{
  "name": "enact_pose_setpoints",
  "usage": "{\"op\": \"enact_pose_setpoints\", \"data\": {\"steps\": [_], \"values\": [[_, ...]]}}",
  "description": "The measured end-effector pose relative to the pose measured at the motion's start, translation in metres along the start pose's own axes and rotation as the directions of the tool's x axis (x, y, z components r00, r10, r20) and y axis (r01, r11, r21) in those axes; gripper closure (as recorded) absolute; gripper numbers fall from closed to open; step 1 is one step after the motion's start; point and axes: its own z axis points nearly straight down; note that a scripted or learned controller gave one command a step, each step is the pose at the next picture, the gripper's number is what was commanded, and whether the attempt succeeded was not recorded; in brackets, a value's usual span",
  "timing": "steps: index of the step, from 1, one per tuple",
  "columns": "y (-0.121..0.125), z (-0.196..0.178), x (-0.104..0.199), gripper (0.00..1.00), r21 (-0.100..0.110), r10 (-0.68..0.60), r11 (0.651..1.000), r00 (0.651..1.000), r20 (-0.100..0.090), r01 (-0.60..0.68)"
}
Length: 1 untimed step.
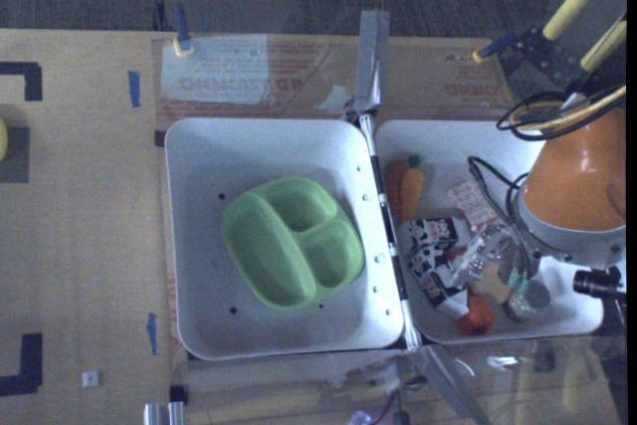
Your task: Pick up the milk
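Lying flat, the milk [434,257] seemingly runs top-left to bottom-right beside the tool [488,252], grip unclear.

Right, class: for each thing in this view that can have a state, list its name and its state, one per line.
green divided plate: upright in left bin, compartments bare.
milk carton: lying flat in right bin.
carrot: lying beside the bins' divider.
pincer: low over the right bin's clutter.

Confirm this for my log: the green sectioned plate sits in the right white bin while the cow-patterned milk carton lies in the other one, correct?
Not quite. The camera view shows the green sectioned plate in the left white bin; the black-and-white cow-patterned milk carton lies in the other, right bin.
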Motion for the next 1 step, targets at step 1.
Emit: {"op": "enact_pose_setpoints", "data": {"steps": [1], "values": [[0.0226, -0.1037, 0.0172, 1.0, 0.004, -0.328, 0.945, 0.945, -0.012, 0.328]]}}
